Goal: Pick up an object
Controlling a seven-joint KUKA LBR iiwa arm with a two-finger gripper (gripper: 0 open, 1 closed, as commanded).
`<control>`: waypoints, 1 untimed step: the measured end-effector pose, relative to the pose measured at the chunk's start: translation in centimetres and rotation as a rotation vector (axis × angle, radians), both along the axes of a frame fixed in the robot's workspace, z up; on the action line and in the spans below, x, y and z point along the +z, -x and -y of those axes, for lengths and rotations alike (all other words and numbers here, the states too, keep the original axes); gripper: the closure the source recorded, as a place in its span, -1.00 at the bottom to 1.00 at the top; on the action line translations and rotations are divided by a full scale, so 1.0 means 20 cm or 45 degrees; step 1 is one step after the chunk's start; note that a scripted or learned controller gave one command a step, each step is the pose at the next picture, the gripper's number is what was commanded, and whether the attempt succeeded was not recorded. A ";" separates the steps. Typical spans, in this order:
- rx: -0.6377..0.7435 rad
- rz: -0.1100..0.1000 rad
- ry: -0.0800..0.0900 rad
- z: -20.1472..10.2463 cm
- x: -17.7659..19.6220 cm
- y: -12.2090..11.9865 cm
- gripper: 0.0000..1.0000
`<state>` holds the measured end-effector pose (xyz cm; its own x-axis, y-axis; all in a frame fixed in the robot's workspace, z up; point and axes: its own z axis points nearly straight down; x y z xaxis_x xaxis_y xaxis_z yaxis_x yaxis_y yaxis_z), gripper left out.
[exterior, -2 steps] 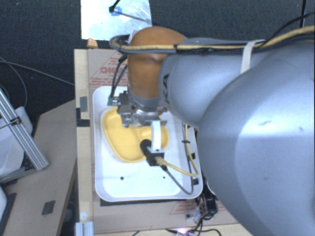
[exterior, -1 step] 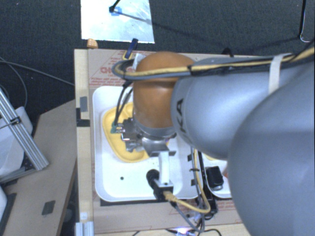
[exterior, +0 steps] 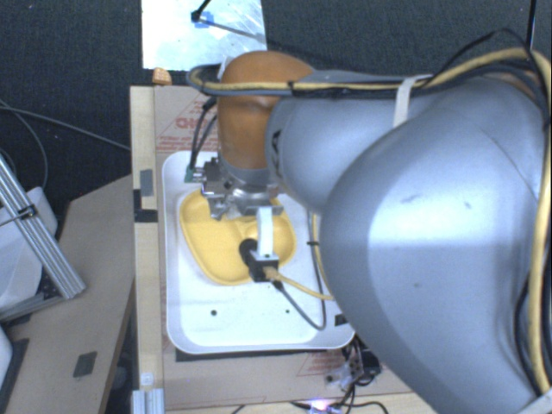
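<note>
The grey arm (exterior: 431, 214) filled the right of the view, its orange band (exterior: 246, 110) above one white bin (exterior: 216, 330). One yellow object (exterior: 216, 244) lay in that bin, directly beneath the gripper (exterior: 233, 198). Whether the jaws were open or closed could not be told.
</note>
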<state>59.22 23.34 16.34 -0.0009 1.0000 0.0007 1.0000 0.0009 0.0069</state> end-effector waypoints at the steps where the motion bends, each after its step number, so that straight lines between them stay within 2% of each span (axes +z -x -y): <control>1: 0.006 -0.017 -0.001 -0.01 0.14 0.55 1.00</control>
